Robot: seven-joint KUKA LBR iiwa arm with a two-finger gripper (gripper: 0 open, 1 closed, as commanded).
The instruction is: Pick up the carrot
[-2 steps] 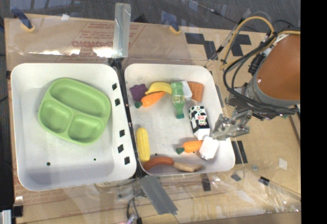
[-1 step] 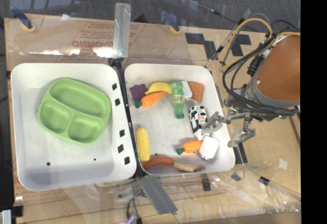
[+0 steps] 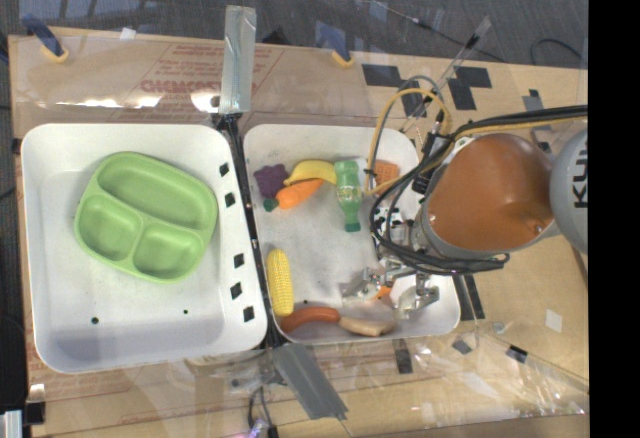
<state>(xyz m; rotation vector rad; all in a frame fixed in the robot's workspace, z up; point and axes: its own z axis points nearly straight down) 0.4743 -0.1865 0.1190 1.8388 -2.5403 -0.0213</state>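
Note:
The carrot (image 3: 300, 193) is orange and lies in the right bin (image 3: 320, 256) near its far left. It rests between a purple grape bunch (image 3: 270, 182) and a yellow banana (image 3: 314, 170). My gripper (image 3: 388, 290) hangs low over the near right part of the same bin, well to the right of the carrot and apart from it. Its metal fingers (image 3: 357, 286) stand spread, so it is open. A small orange speck shows between them; what it is cannot be made out.
The right bin also holds a green bottle (image 3: 348, 192), an orange item (image 3: 386, 170) at the far right, a corn cob (image 3: 280, 281), a sausage (image 3: 310, 316) and a bread piece (image 3: 366, 328). A green divided plate (image 3: 146, 216) sits in the left bin (image 3: 60, 306).

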